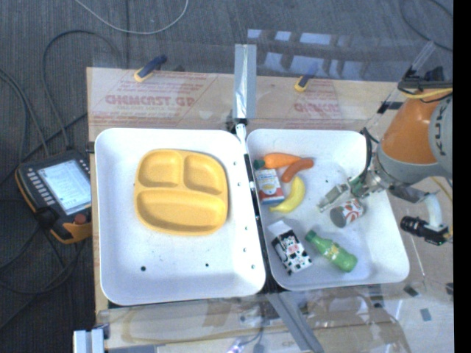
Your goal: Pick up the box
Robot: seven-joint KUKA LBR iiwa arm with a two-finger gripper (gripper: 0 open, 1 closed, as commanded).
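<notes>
The box [291,251] is a small white carton with black cow patches, lying at the front left of the right bin [383,267]. My gripper [333,196] hangs low over the middle of that bin, reaching in from the right. It is up and to the right of the box, well apart from it. Nothing shows in its grip. A red and white can [349,212] lies just below and right of the gripper, close to it.
A green bottle [332,250] lies right of the box. A banana [292,196], a red-labelled bottle [269,185], a carrot [280,159] and an orange pepper [296,168] crowd the bin's back left. The left bin [118,271] bears a yellow divided tray [182,191].
</notes>
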